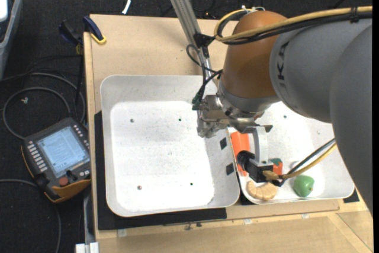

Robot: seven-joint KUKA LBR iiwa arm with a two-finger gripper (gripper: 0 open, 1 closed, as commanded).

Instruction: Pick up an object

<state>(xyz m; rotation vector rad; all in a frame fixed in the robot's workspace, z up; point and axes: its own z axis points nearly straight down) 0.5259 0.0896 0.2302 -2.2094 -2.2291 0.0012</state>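
Arm (308, 62) over right bin (346, 183), cookie (262, 191) at its front rim

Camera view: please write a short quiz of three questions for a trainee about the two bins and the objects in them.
1. True or false: the green object lies in the left bin.
2. Which object lies nearest the front rim of the right bin? A) the round tan object B) the orange object C) the handheld pendant
3. Fill in: the arm's orange band hangs over the ____ bin.

Key
1. False; it lies in the right bin.
2. A
3. right
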